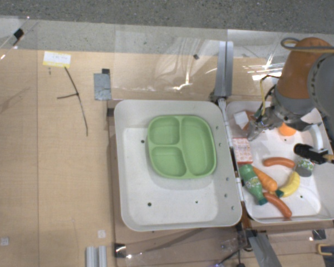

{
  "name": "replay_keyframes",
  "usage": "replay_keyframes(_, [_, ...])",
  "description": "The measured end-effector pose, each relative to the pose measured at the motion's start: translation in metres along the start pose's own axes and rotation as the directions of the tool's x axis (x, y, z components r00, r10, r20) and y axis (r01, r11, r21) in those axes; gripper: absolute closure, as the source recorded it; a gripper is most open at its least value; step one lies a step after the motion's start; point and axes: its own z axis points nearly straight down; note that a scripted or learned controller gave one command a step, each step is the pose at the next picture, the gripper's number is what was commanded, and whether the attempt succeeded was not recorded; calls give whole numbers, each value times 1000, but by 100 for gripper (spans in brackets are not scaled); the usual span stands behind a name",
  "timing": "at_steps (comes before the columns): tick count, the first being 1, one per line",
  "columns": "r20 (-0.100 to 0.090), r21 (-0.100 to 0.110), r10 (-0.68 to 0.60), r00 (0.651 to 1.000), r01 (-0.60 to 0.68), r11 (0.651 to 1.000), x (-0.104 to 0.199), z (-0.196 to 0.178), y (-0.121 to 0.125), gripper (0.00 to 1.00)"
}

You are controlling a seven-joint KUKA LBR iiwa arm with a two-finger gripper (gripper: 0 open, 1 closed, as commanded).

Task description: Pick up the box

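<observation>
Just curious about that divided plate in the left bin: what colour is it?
Light green, plain all over. The divided plate shows best in the camera view.

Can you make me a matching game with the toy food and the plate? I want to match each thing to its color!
Things:
1. divided plate
2. banana
3. carrot
4. box

Colors:
A. orange
B. white and red
C. light green
D. yellow

Right pairs: 1-C, 2-D, 3-A, 4-B. The plate sits in the left bin; the other three lie in the right bin.
</observation>
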Motion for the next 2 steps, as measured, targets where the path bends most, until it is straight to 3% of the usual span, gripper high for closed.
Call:
replay_keyframes(1, [23, -45, -15, 1000, 16, 999, 30, -1, -74, 0])
replay_keyframes(2, [14, -50, 190, 982, -189, 981, 22, -89, -156, 0])
